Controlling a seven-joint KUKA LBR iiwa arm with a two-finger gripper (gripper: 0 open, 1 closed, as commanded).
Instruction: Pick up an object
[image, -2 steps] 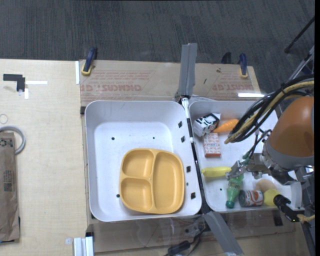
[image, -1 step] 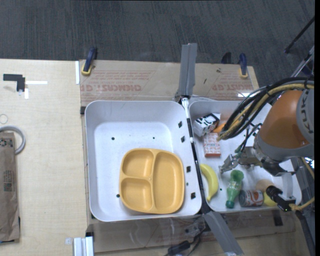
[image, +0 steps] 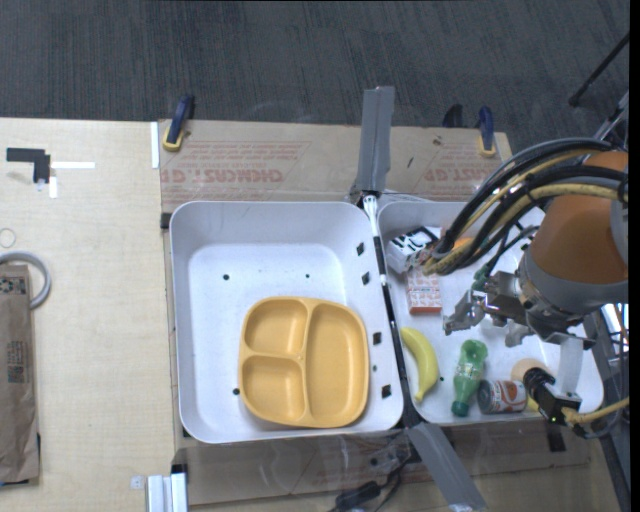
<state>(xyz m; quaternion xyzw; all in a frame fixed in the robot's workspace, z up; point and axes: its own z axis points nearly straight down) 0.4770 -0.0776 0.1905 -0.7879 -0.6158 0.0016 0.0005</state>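
The right bin (image: 392, 212) holds a banana (image: 423, 362), a green bottle (image: 467, 375) lying down, a can (image: 502, 396), a small red and white box (image: 424, 292) and a black and white pack (image: 410, 247). My gripper (image: 468, 314) hangs over the middle of this bin, just above the bottle's top end and to the right of the red and white box. Nothing shows held in it. The arm's orange band (image: 583, 238) and cables cover the bin's right side.
In the left bin (image: 200, 300) lies a yellow divided plate (image: 303, 361). Brown cardboard (image: 260, 160) lies behind both bins. A brown paper bag (image: 17, 360) rests at the far left of the bench.
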